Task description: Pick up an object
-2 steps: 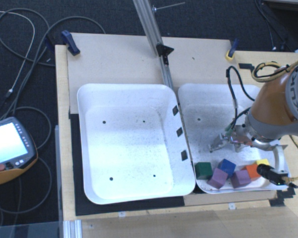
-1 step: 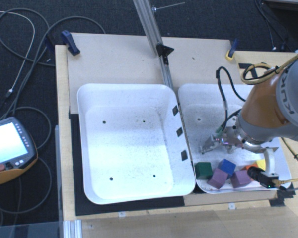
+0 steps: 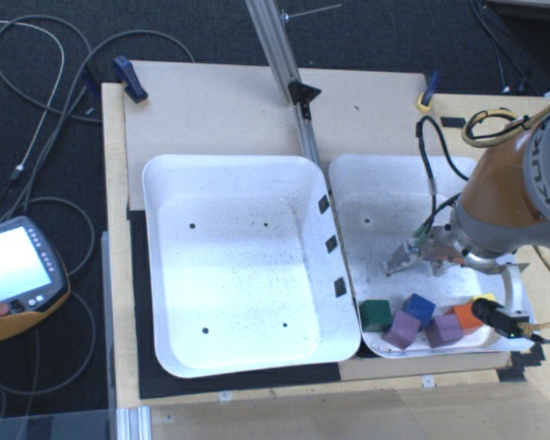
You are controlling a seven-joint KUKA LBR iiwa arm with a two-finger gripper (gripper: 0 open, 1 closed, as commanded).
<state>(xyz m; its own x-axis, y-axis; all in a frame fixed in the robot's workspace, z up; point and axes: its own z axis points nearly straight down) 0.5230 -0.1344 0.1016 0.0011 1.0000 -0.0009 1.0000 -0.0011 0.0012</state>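
Along the right bin's (image 3: 376, 191) front edge lies a row of small blocks: a green one (image 3: 377, 314), a blue one (image 3: 419, 308), two purple ones (image 3: 403, 329) (image 3: 445, 330), an orange one (image 3: 467, 318) and a bit of yellow (image 3: 485, 301) behind it. My gripper (image 3: 399, 262) hangs over the middle of that bin, pointing left, a short way behind and above the blocks. Its grey fingers look close together with nothing seen between them.
The left bin (image 3: 238, 264) lies beside the right one, with a dividing wall between them. A metal pole (image 3: 275, 44) slants down to the bins' back edge. Black cables (image 3: 431, 163) trail over the right bin's back. A pendant (image 3: 14, 278) sits at far left.
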